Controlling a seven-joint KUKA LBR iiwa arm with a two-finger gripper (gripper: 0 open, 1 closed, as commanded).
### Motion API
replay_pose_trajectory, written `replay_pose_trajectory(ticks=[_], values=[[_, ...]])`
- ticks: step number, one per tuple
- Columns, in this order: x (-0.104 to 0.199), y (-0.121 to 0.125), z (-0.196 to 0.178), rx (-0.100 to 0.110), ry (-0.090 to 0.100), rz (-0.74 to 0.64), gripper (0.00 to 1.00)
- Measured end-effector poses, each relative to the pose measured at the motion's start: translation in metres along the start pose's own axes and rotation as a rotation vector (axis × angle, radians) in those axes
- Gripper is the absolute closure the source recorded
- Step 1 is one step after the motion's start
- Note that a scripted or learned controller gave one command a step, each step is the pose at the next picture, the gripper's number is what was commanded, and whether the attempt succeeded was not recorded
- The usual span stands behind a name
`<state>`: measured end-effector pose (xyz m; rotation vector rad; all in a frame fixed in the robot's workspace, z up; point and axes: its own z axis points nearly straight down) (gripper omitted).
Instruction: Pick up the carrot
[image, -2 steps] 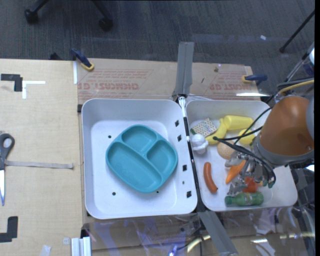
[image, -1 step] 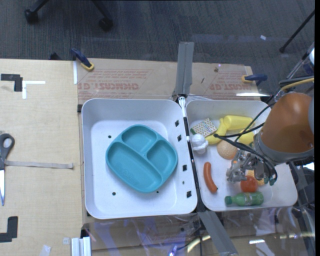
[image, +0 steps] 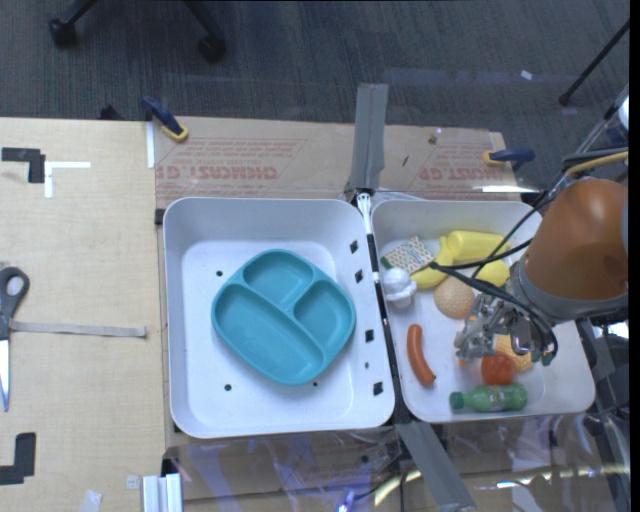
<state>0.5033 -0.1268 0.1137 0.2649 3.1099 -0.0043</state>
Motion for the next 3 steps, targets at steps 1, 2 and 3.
replay_pose_trajectory(ticks=[1, 2, 3], values=[[-0.045, 0.078, -0.078, 0.001, 0.015, 0.309, 1.0], [0.021, 0.13, -0.079, 0.002, 0.019, 0.285, 1.0], [-0.005, 0.057, -0.168, 0.001, 0.015, 0.188, 1.0]])
